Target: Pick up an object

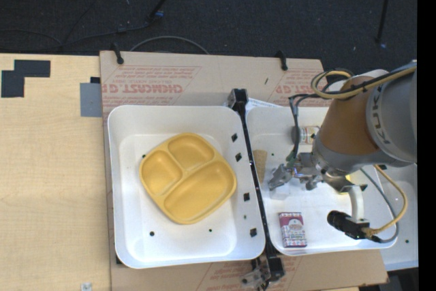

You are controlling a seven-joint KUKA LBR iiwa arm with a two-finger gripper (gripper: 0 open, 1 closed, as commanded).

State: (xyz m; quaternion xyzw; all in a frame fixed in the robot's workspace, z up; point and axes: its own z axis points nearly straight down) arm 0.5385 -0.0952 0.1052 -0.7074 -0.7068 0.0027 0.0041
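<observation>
A yellow divided plate point(189, 178) lies in the middle of the left white bin point(129, 146). A small red and white box point(292, 229) lies flat near the front edge of the right white bin point(272, 129). My gripper point(281, 178) hangs low over the left part of the right bin, just behind the box and apart from it. The grey arm with its orange band point(347, 129) covers the bin's right half. A small pale object point(310, 134) peeks out beside the arm at the back of that bin.
A black divider rail point(246, 167) runs between the two bins. Both bins rest on a cardboard sheet point(170, 82). A wooden benchtop point(48, 180) stretches to the left. Cables lie on the dark floor behind.
</observation>
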